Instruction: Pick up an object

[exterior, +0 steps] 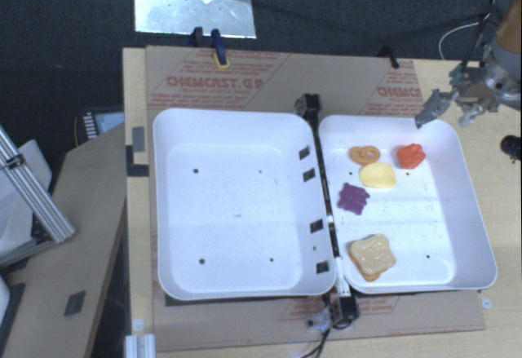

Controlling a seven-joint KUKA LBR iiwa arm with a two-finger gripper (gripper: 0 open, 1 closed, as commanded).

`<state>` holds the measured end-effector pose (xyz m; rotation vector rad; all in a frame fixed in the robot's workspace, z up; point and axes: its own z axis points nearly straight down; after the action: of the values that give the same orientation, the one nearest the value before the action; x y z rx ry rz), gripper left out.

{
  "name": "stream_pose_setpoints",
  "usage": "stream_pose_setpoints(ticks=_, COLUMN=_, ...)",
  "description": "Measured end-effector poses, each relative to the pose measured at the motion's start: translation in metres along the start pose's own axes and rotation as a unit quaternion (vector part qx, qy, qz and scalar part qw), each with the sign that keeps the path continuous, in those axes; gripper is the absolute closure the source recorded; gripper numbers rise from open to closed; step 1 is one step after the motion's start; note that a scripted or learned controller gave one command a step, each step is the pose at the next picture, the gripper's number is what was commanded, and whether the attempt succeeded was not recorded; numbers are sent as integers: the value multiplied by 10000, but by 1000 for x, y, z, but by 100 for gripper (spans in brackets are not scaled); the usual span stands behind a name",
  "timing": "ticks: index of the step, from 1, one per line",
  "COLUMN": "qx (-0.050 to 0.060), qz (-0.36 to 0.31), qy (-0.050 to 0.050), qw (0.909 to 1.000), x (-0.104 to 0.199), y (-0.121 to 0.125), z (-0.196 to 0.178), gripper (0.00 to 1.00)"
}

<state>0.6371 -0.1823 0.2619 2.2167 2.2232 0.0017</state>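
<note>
1. While the grey two-finger gripper hangs over the far right corner of the right white plastic bin, its fingers stand apart with nothing between them, so I judge this the approach step, before any grasp.
2. Nearest to it lies the small red-orange toy piece, close to the far wall of that bin; it looks the likeliest target.
3. Next, the gripper would need to travel inward and down, straddling the piece without nudging the pale yellow rounded toy just beside it.
4. That red-orange piece looks lumpy, glossy and low, so a slip seems possible.
5. Also in that bin: an orange pretzel-shaped toy, a purple knobbly toy and a tan toast-slice toy.
</note>
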Motion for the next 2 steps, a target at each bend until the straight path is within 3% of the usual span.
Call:
stream_pose_setpoints(ticks=1, qx=48, qz=-20, qy=19, qw=10000, x=26, y=11, z=144, gripper=0)
stream_pose_setpoints(ticks=2, qx=28, qz=-25, qy=9, qw=10000, x=89, y=-36, z=178, gripper=0)
